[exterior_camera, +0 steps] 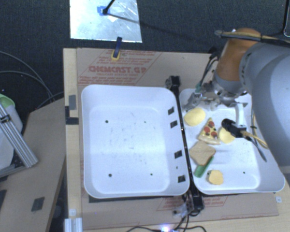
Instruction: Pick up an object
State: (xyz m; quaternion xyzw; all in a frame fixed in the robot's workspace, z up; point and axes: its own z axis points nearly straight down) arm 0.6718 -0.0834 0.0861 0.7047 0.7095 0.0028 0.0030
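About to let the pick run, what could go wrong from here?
The end effector sits low by the right bin's far-left corner, near the rim, so it may strike the wall. The yellow lemon-like piece beside it looks rounded and could roll away. The pizza slice and bread slice touch, so one may drag the other.

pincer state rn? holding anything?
Pincer: over the right bin's far left corner, just above the yellow piece. Open or closed cannot be told, and nothing is seen held.
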